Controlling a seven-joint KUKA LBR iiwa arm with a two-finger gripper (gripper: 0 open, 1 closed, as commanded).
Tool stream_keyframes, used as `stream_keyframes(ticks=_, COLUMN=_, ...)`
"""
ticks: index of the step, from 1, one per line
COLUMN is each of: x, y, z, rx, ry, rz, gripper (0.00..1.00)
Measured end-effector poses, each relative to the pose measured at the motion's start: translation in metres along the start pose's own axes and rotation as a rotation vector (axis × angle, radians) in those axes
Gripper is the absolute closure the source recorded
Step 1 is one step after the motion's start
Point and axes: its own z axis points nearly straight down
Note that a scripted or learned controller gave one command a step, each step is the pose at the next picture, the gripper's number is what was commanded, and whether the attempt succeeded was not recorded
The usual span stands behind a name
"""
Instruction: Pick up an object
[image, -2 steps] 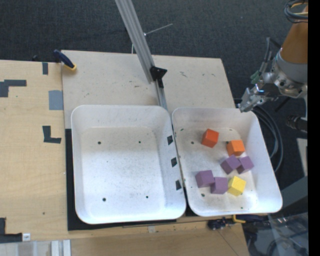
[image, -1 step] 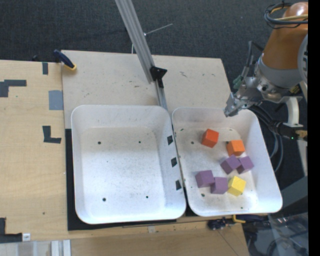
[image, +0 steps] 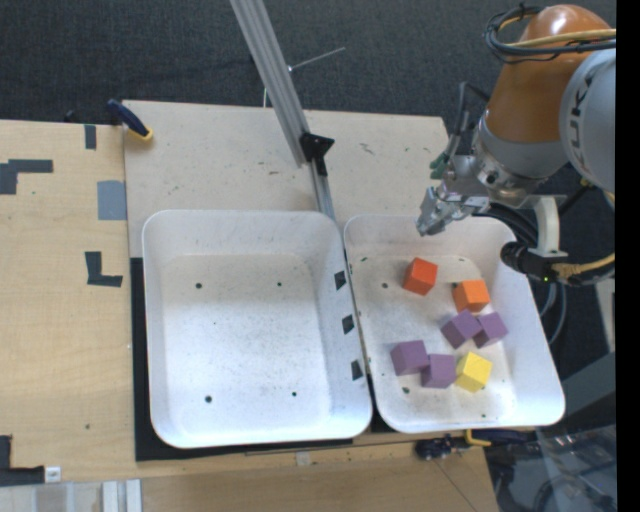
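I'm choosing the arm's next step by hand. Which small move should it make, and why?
Probably ease the claw toward the near side of the right bin and down onto the orange-red cube. The claw hangs above the bin's far rim, and that cube lies nearest and apart from the other blocks.

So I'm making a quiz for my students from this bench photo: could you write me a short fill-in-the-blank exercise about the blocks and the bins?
1. All the blocks lie in the ____ bin.
2. The single yellow block lies at the near end of the cluster, next to a ____ block.
3. The number of orange blocks, one and another, is ____.
4. The gripper hangs over the right bin's ____ rim.

Missing words: right; purple; two; far
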Motion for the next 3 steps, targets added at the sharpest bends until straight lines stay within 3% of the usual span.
stream_keyframes(ticks=2, x=0.107, y=-0.010, z=0.034, rx=0.002, ry=0.000, rz=-0.001, gripper=1.00)
stream_keyframes(ticks=3, x=0.151, y=-0.029, z=0.046, rx=0.002, ry=-0.001, rz=0.001, gripper=1.00)
